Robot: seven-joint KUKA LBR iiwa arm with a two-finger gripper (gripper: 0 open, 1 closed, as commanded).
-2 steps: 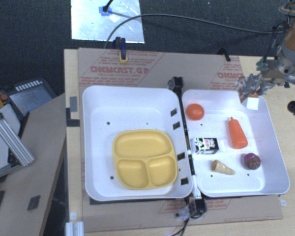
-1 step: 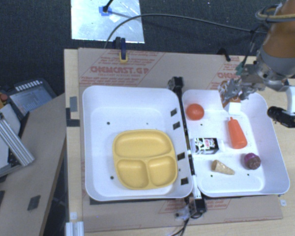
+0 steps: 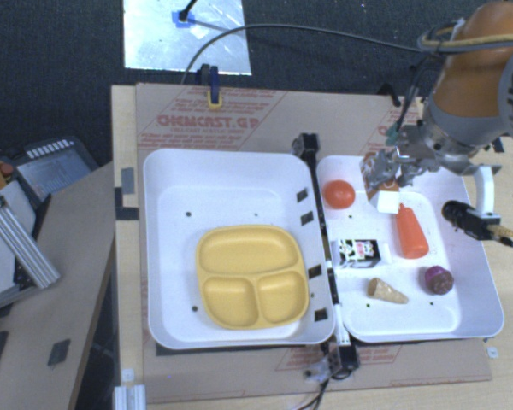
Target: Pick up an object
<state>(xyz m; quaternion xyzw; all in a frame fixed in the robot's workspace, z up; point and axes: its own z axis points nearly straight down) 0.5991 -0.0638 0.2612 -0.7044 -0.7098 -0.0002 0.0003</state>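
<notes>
My gripper (image 3: 382, 176) hangs over the back of the right bin (image 3: 474, 314), just right of a red-orange ball (image 3: 339, 194). Directly in front of it lies an orange bottle-like object (image 3: 411, 233) with a white cap (image 3: 387, 202) pointing at the gripper. Whether the gripper touches the cap is unclear. Further forward in the same bin lie a small black-and-white packet (image 3: 359, 251), a tan cone (image 3: 386, 291) and a dark purple round object (image 3: 437, 279).
The left bin (image 3: 167, 229) holds a yellow divided plate (image 3: 250, 275). A black divider strip (image 3: 318, 229) runs between the two bins. A clamp (image 3: 210, 84) sits at the back edge of the cardboard-covered bench.
</notes>
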